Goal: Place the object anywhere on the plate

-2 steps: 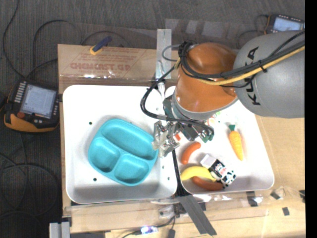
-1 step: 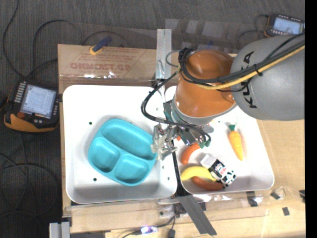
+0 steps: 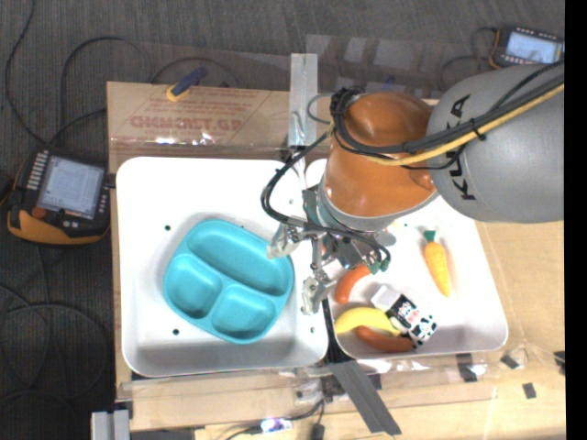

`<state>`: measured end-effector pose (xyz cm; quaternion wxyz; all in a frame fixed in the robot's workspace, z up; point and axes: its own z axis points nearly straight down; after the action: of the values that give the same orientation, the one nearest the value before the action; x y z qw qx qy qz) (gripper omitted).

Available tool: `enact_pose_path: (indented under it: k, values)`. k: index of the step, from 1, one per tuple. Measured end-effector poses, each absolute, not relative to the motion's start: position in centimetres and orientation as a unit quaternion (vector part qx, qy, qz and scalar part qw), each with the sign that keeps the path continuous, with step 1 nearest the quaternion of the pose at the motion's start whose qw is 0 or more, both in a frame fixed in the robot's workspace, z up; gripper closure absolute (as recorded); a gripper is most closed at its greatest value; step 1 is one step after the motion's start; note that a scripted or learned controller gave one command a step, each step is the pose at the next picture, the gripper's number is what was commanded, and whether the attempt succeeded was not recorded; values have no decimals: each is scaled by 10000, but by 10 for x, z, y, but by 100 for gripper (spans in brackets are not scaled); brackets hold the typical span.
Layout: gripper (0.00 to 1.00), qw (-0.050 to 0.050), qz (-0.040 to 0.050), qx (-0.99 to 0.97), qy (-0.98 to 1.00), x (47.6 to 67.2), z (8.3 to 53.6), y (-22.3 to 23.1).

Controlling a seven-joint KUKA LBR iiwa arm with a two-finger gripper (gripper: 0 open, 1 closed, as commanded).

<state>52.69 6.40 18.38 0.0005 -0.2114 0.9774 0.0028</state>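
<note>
The gripper point(image 3: 307, 269), its grip state unclear, hangs at frame centre; the teal divided plate point(image 3: 229, 280) lies just left.

jaws' opening unclear, arm point(image 3: 495, 145) cut off at right edge

A: The light is even and bright, from overhead. The white bins point(image 3: 147, 246) look almost washed out, with little detail on their floors.

B: Shadows?

A: Soft ones. The blue plate point(image 3: 229, 280) casts a faint shadow on its lower left side. The orange band point(image 3: 376, 163) carries a dull sheen, the grey arm point(image 3: 514, 154) a broad soft highlight.

B: Sharpness?

A: Moderate. The toys are a bit soft and grainy. The dark floor at the edges is dim, and the small screen point(image 3: 69, 189) glows pale.
</note>
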Motion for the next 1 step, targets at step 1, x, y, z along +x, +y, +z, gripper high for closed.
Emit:
enact_pose_path:
  k: [1]
  values:
    - [100, 16, 30, -2104, 9776, 528, 193, 64]
